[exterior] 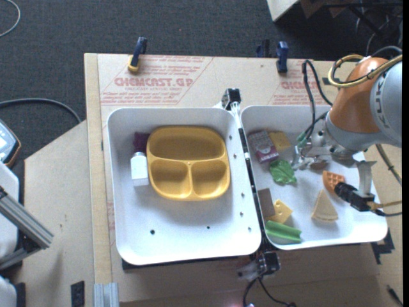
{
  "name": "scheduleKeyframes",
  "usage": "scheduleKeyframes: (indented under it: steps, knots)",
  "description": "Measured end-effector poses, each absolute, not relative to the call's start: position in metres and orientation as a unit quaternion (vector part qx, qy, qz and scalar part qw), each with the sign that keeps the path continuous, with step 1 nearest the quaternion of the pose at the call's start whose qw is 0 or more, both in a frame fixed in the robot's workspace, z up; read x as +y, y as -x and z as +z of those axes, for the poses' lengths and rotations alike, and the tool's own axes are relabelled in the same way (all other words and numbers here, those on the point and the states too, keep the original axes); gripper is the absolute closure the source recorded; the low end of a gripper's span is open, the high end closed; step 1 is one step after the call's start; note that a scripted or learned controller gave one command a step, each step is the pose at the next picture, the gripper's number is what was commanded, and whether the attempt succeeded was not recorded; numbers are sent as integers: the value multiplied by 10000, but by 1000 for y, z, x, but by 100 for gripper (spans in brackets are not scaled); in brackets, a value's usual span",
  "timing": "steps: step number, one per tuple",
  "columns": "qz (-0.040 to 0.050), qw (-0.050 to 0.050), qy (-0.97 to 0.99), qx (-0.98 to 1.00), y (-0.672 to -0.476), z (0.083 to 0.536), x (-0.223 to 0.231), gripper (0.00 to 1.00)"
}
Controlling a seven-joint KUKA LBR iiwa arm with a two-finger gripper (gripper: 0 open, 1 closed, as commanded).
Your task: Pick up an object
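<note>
My gripper (304, 160) hangs low in the right bin (358, 235), near its middle. Just to its left lies a green leafy piece (282, 172), close to the gripper; whether they touch I cannot tell. Behind that sit a maroon and grey packet (262, 145) and a yellow block (280, 140). To the gripper's right lies an orange waffle piece (331, 180), with a tan wedge (324, 208) in front of it. Near the front left corner are a yellow cheese wedge (282, 211), a brown block (265, 201) and a long green piece (282, 232).
The left bin (121, 190) holds a yellow divided plate (188, 162), a small white bottle (139, 169) at the plate's left and a dark purple thing (141, 139) behind the bottle. The arm (367, 114) reaches over the right bin's far right side.
</note>
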State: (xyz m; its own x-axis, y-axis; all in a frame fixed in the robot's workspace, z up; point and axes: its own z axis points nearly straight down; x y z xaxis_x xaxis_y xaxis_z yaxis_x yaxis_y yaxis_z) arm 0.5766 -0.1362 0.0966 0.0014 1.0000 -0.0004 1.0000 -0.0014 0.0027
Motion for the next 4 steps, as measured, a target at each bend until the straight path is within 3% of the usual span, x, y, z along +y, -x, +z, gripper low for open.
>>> scheduleKeyframes:
  steps: [3,4]
  knots:
    - [15,30,-7066,7076,-574,227,-129,100]
    - [-4,-19,-7055,7087,-564,216,-78,100]
